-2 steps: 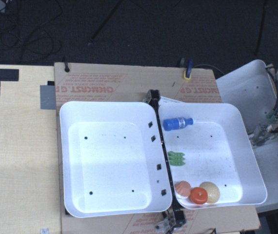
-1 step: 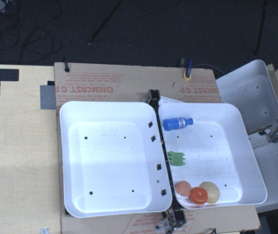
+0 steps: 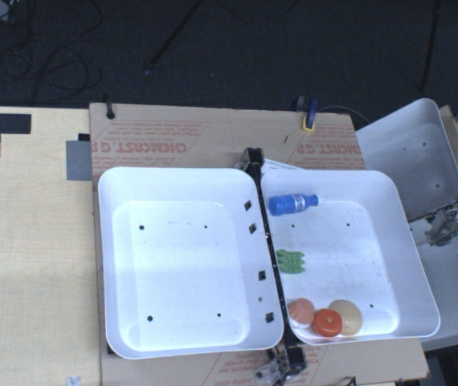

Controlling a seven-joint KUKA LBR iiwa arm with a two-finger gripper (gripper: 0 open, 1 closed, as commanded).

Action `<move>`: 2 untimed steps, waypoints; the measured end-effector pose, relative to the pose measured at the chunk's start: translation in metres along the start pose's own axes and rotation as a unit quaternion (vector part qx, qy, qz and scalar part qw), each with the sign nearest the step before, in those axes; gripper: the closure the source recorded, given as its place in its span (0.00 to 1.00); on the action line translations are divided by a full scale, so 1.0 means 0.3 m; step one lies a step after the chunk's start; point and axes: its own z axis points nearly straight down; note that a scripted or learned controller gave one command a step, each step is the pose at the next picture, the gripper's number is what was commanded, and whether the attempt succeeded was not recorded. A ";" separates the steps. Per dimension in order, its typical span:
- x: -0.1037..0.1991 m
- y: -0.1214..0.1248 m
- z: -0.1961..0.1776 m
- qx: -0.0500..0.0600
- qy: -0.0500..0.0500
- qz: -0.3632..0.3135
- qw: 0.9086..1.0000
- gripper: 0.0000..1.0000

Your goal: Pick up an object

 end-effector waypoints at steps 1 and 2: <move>-0.002 0.000 -0.186 -0.004 -0.001 -0.001 1.000 1.00; 0.000 -0.001 0.018 0.001 0.000 0.000 1.000 1.00</move>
